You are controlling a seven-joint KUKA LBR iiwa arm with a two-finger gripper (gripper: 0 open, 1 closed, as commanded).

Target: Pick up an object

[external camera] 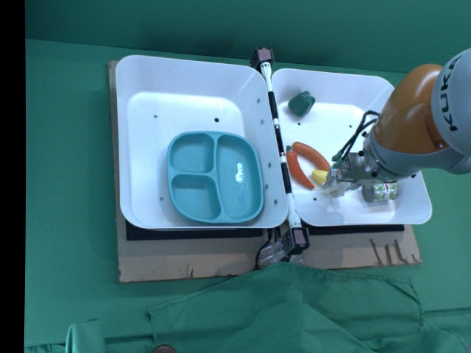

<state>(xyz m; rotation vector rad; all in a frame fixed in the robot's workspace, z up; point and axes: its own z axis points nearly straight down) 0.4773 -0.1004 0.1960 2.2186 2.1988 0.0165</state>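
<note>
Look first at the small yellow object (320, 176) in the right white bin (412, 208): it lies on the bin floor directly against the tip of the fingers (333, 182), on their left side. You cannot tell how far the fingers are parted, nor whether they grip anything, since the wrist body hides most of them.

Just beyond the yellow piece, further left of the fingers, lie two orange-red sausage-shaped toys (302, 165), side by side and slanted, close to the bin's left wall. Right of the fingers, tucked under the wrist, a small can with a green and white label (385, 191) lies on its side. Well above the fingers, near the far wall, sits a dark green pepper-shaped toy (301, 103).

The grey arm with its orange band (408, 116) comes in from the right, bent downward, with the wrist low over the bin floor.

Far left of the fingers, across the divider, the left white bin (140, 79) holds a teal plastic plate with three compartments (215, 176). Both bins rest on a table draped in green cloth (66, 160).
</note>
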